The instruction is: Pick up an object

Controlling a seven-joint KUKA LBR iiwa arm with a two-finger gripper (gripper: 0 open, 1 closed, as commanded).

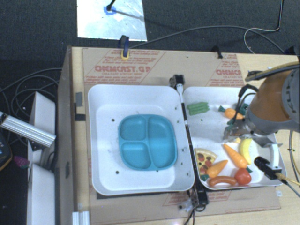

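My gripper (231,134) hangs low over the middle of the right bin (206,130), and the grey and orange arm covers that bin's right side. Just below the gripper lie an orange carrot (236,155) and a yellow banana (245,149). A small orange carrot with a green top (228,112) sits just above the gripper. Toward the bin's back left lies a green pod (198,108). At the front edge are a pizza slice (204,157), a second carrot (216,168), a red tomato (243,176) and a red sausage (222,182).
The left bin (105,125) holds a blue divided plate (147,141). A ridge (186,130) where the two bin walls meet separates the bins. Brown cardboard (140,64) lies under the bins, with cables and metal parts off the bench to the left.
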